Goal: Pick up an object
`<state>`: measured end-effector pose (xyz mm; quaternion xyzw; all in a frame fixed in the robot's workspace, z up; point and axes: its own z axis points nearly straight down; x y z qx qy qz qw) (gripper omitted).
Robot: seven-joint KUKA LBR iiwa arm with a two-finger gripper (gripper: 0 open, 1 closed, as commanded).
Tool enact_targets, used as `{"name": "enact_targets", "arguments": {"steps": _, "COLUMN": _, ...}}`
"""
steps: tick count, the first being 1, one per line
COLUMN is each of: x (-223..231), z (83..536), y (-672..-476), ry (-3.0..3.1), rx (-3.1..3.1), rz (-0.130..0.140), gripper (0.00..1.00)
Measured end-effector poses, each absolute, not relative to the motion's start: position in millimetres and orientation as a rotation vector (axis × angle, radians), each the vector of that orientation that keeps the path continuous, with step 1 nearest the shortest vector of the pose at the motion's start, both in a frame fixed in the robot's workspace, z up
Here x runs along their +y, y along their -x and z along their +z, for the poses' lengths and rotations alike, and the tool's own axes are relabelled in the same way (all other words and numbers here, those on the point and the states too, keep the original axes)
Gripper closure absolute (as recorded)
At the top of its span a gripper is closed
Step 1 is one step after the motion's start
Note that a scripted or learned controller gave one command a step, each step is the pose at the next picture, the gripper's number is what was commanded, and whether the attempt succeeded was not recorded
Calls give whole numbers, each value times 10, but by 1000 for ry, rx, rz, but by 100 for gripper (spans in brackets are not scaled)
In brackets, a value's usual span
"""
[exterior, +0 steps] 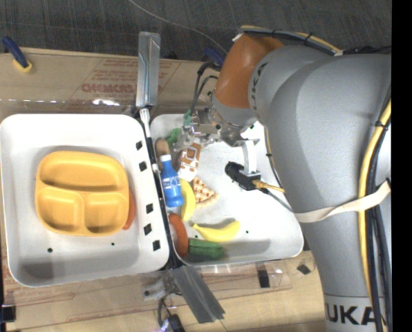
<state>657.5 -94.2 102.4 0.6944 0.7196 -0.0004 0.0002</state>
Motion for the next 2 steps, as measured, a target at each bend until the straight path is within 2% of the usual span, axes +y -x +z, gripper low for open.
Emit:
{"name": "enact_targets", "arguments": {"steps": 1, "x": -1673, "z": 948, "y": -6487, "ry": -2386, "rx": 2036, "rz": 3, "gripper": 100}}
{"name": "enact_targets", "arguments": {"steps": 2, "x": -998, "z": 1848, "y": -6597, "ry": -2409, "rx": 2011, "rz": 11, "gripper": 100}}
